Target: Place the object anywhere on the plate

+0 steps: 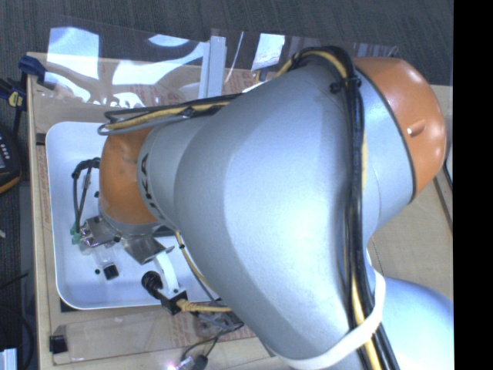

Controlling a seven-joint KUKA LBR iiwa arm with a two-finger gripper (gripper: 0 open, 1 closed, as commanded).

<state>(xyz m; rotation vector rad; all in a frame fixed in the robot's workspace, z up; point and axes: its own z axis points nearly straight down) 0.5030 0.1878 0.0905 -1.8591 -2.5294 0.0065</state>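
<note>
Far left, clamped on the bench corner: a small blue clamp (31,66), probably there to pin the clear plastic wall (154,72) that fences the back edge and keeps things from leaving the bench.

Next along, lying flat on the bench: a shallow white plastic bin (58,206), with its bare floor showing at the left rim.

Reaching down into that bin: the metal two-finger gripper (98,239), tilted toward the bin floor and hung with thin black cables. Cannot tell whether it is open or closed, since the wrist and cabling hide the tips. Cannot confirm anything held.

Just below the gripper, resting on the bin floor and apart from it: a small dark square piece (110,270). Possibly the task's object, though too small to name with confidence. Judged from this, still in the bin and not yet on any plate. Cannot tell where the plate lies.

Above the gripper: the rounded orange wrist band (122,183), angled left so the tool can reach low.

Across the middle and right, slanting in from the right: the broad grey arm (277,206), with a black and yellow cable bundle (356,206) routed along it, clear of the work.
</note>
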